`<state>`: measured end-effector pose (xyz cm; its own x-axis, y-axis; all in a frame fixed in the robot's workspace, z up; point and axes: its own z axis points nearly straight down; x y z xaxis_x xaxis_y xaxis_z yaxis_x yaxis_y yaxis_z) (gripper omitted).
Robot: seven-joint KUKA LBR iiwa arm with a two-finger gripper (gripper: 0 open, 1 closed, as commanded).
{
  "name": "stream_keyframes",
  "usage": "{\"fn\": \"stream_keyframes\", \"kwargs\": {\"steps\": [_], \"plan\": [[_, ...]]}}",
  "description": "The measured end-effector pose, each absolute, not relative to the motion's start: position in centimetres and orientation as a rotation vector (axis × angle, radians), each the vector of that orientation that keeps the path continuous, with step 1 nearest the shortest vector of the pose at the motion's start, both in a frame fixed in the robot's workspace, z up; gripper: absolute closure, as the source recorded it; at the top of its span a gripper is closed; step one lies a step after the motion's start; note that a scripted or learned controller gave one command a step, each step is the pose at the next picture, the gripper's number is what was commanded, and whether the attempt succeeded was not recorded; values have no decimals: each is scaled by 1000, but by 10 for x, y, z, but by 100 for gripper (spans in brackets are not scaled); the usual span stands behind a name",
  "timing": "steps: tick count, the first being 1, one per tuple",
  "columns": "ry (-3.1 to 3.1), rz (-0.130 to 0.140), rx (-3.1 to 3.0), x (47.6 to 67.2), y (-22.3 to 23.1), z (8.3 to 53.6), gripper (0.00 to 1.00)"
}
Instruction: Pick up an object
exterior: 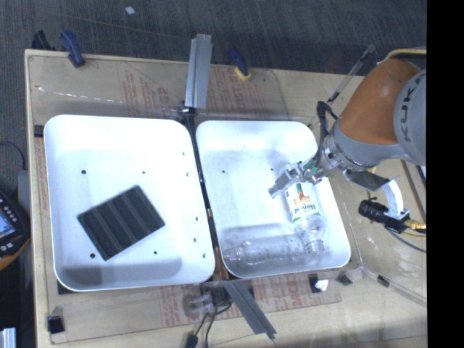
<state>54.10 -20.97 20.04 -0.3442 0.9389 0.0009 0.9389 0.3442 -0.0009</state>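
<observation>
Where tool (290,180) hovers, bottle (303,207) hugs right bin (239,133) wall.

A clear plastic bottle with a white label (303,207) lies on its side at about four o'clock in the right bin (239,151), running roughly twelve to six. A second clear bottle (264,251) lies along the bin's six o'clock wall. A dark ribbed slab (120,221) lies flat at seven o'clock in the left bin (109,140).

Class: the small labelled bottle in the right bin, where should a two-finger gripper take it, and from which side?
Probably across the labelled body of the small bottle, from above. It lies flat with its narrow width exposed; the clear bottle crowds its lower end.
</observation>
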Motion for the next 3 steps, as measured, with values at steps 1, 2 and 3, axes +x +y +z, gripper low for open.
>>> {"fn": "stream_keyframes", "kwargs": {"steps": [1,2,3], "plan": [[-2561,2,-1812,556,-210,160,0],[-2561,2,-1813,556,-210,160,0],[-2413,0,-2014,528,-186,219,0]]}}
